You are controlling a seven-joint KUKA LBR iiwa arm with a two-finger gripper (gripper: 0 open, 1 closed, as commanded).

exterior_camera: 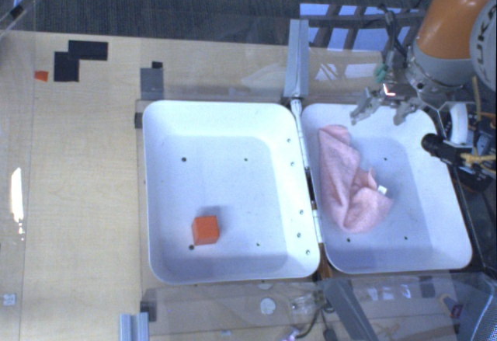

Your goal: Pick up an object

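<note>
Crumpled pink cloth (right bin) lies below the spread, empty end effector.

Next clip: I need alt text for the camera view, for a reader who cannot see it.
An end effector with spread fingers hangs over the far edge of the right bin, holding nothing. A crumpled pink cloth lies in that bin, and a small orange block sits near the front of the left bin.

pink cloth fills right bin middle
</note>
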